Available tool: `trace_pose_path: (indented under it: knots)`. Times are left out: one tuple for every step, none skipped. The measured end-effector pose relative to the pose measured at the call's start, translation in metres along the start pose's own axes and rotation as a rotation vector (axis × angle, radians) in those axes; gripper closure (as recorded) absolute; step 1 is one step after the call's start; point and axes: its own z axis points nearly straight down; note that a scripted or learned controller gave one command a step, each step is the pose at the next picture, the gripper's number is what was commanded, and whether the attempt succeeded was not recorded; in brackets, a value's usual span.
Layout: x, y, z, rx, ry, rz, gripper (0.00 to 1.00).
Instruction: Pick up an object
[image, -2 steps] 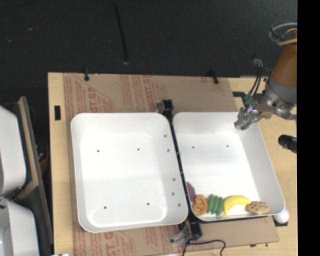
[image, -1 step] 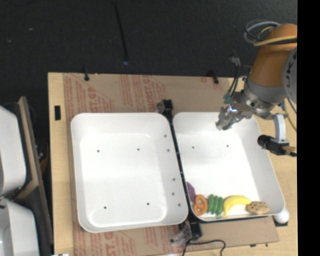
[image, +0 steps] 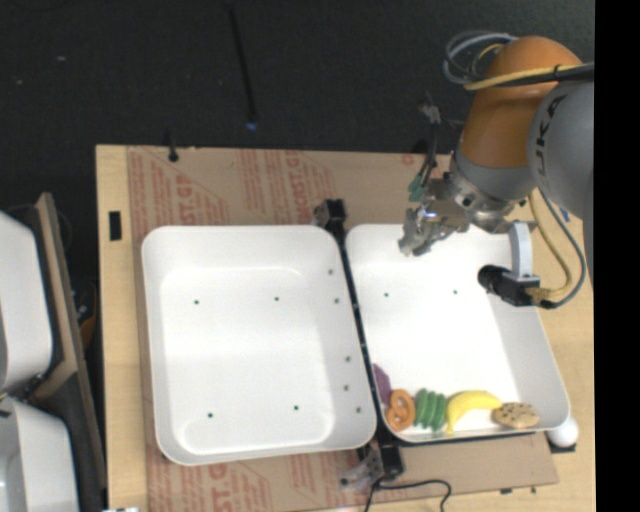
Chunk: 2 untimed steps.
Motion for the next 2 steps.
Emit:
trace_pose_path:
  knots:
    - [0.06, 0.005, 0.007, 0.001, 0.0, 0.0, 1.0]
    - [0.123, 0.005, 0.008, 0.001, 0.0, 0.0, 1.0]
